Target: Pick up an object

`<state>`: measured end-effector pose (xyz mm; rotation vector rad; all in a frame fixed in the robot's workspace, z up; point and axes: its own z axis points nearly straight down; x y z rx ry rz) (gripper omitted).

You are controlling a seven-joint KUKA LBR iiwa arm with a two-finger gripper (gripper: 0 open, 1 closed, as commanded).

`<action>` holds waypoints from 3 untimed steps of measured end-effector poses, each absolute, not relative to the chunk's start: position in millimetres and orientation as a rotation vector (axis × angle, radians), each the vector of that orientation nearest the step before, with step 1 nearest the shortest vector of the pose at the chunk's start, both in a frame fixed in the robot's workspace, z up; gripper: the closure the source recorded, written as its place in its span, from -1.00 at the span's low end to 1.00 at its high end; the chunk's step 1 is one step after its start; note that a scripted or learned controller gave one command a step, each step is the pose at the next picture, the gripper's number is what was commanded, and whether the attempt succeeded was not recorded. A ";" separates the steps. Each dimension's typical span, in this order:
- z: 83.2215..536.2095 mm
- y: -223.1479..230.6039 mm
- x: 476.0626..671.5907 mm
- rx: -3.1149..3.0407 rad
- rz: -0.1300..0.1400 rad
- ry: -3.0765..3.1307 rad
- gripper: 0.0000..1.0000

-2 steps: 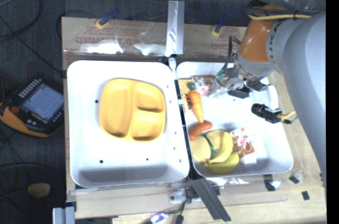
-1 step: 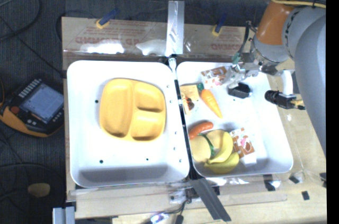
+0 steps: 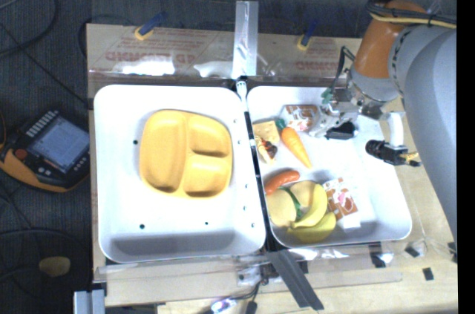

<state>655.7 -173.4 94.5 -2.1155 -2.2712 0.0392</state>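
end effector (image 3: 338, 114) grip unclear, one carrot (image 3: 295, 145), one banana (image 3: 315, 211), one yellow tray (image 3: 185, 151)

Toy foods (image 3: 295, 145) in right bin (image 3: 386, 220)

A yellow sectioned plastic tray (image 3: 186, 152) fills the left white bin (image 3: 111, 216); the gripper (image 3: 335, 114) hovers upper right above toy foods.
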 end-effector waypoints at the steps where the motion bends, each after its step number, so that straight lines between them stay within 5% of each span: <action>1: 91.6 -184.7 579.4 -2.128 -0.011 -2.324 1.00; 2: 89.6 -184.4 579.5 -2.128 -0.011 -2.326 -1.00; 3: 89.7 -148.7 613.5 -1.958 0.038 -2.457 -1.00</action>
